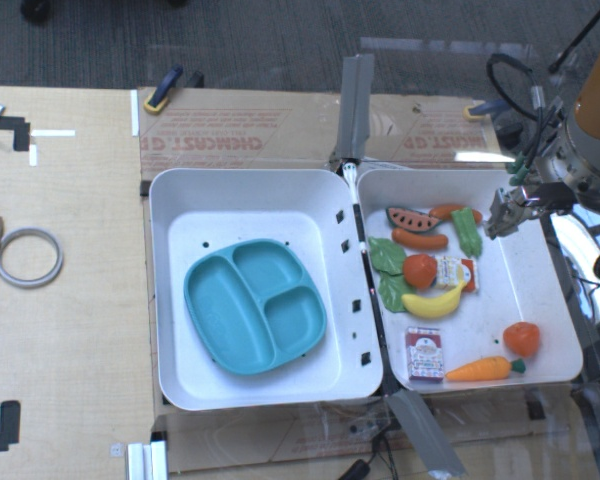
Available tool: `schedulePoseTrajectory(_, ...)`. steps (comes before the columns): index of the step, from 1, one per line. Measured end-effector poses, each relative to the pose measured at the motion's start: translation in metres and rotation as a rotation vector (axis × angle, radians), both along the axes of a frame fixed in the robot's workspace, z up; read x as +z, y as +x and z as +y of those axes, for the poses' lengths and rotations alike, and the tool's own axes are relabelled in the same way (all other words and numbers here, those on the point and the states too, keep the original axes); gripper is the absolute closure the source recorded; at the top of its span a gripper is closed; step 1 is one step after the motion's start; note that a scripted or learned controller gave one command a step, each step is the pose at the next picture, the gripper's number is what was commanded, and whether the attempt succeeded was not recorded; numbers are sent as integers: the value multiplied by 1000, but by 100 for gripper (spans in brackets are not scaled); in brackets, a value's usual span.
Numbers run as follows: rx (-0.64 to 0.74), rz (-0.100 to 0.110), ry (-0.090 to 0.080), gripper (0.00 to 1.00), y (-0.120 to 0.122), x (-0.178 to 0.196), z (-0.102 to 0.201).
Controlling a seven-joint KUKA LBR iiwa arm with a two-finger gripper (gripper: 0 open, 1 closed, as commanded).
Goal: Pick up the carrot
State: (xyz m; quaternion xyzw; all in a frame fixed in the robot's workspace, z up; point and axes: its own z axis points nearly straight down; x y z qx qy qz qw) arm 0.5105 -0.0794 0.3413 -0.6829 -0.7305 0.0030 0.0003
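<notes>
The carrot (480, 369) lay flat near the front wall of the right bin (570, 363), its orange body pointing left and its small green stub at the right end, just below an orange-red round fruit (521, 338) and just right of a small printed box (425, 354). The hand (502, 218) hung well apart from it, over the far right part of the same bin, beside the green pepper (467, 232); whether it was spread or pressed together could not be told at that size and angle, and nothing showed in its grip. To do the step well, the arm would likely need to travel toward the front of the bin and line up across the carrot's narrow width, near the thicker middle, so that it closed on the tapered body rather than sliding off the tip. The nearby wall and the round fruit left little room, so a straight descent looked safer than a slanted one. The carrot looked like smooth moulded plastic, a slim cone, probably light and a little slippery. The bins were shallow, white and glossy with rounded corners; the left bin (165, 298) carried a teal divided tray (255, 306) of matte plastic with three wells.
</notes>
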Motion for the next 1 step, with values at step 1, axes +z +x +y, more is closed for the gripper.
schedulePoseTrajectory(1, 127, 3, 3, 100, 18, -95, 33)
